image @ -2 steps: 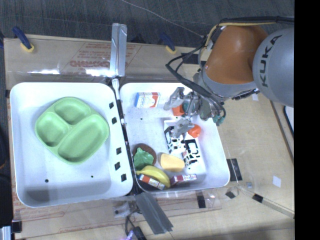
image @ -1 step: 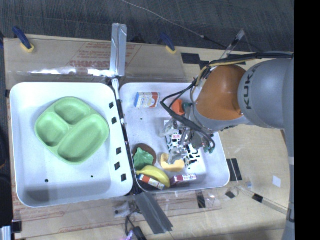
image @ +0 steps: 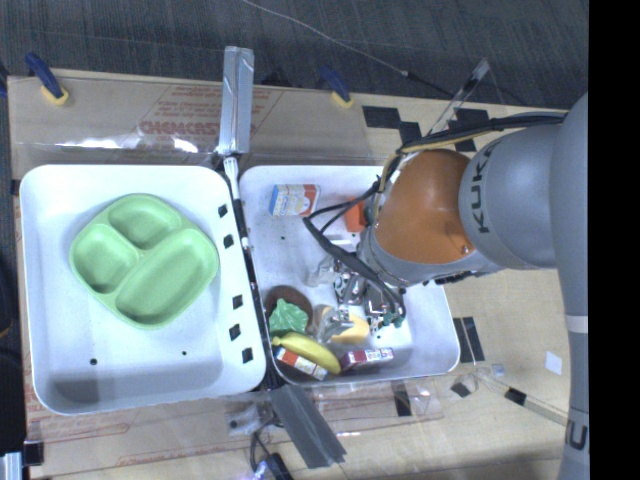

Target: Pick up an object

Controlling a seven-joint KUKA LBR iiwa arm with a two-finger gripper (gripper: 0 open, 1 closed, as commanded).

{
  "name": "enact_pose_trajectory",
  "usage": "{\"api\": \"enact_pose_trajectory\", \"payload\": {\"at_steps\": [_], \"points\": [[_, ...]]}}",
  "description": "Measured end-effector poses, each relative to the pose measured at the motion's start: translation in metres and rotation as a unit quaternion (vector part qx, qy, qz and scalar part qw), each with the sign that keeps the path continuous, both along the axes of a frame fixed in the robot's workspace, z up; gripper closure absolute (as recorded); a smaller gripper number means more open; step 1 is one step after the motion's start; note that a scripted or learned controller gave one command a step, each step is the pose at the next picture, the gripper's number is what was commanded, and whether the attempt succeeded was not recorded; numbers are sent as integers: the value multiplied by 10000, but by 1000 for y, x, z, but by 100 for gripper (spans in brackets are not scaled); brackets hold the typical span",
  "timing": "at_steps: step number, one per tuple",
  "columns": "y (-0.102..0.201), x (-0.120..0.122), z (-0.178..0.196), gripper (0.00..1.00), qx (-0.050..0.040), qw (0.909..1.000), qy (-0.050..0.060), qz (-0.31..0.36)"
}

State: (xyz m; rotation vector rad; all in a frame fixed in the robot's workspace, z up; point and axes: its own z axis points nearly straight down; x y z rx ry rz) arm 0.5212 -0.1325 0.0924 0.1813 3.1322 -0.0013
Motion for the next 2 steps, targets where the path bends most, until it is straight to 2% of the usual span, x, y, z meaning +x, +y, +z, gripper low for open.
{"api": "enact_pose_trajectory", "payload": {"at_steps": [1, 2], "points": [[31, 75, 0, 0, 8, 9926, 8, -1214], [32, 78, 14, 100, 6, 9931, -31, -1173]]}}
